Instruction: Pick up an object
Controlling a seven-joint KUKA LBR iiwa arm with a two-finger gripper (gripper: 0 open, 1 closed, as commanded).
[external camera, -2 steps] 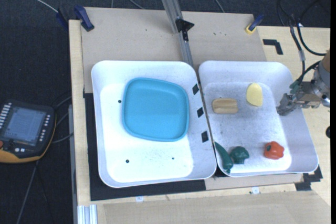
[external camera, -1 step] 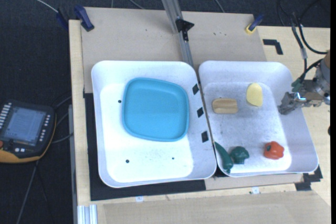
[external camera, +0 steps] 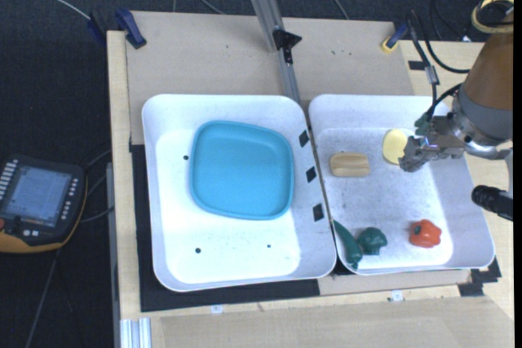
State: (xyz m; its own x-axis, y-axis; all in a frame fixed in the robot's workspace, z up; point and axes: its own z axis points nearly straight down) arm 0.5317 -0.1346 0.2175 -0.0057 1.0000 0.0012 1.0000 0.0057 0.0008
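Stage: approach, nothing lifted | two-finger gripper (external camera: pixel 410 157) low in right white bin (external camera: pixel 457 257), beside round yellow object (external camera: pixel 394 145) | finger state: cannot tell | left: grasp, lift

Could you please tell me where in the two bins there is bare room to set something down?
Right white bin: bare floor lies between the tan bread-like block, green toy and red pepper toy. It is crowded by the yellow round object and gripper. Left white bin: a bare strip below the blue square plate.
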